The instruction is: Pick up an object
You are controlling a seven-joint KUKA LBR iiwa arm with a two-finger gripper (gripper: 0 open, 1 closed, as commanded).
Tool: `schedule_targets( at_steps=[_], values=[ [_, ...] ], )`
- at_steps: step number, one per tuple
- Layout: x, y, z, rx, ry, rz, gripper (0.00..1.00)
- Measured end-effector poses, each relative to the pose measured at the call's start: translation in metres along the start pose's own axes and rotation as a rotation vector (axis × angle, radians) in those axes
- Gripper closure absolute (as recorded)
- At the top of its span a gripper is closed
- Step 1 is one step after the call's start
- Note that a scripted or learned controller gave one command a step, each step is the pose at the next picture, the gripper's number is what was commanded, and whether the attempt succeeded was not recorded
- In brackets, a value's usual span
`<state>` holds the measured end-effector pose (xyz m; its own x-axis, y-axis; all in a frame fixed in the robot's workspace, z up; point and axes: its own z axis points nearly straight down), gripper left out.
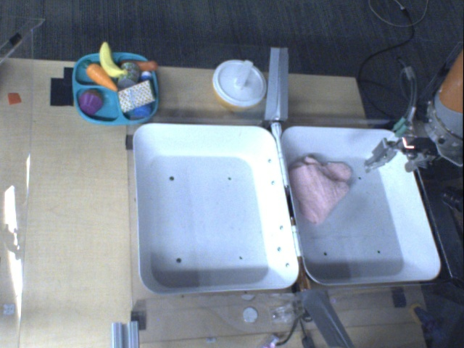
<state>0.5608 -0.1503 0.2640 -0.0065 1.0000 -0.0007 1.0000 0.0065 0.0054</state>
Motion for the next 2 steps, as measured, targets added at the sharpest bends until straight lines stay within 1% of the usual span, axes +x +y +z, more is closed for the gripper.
schedule_targets(
  at_steps=[1,2],
  values=[
    [0.019,0.033,0.163,-0.014,-0.001,0.006,0.0],
    [0.058,0.045,0.167,-0.021,-0.006,-0.093,0.0]
  ],
)
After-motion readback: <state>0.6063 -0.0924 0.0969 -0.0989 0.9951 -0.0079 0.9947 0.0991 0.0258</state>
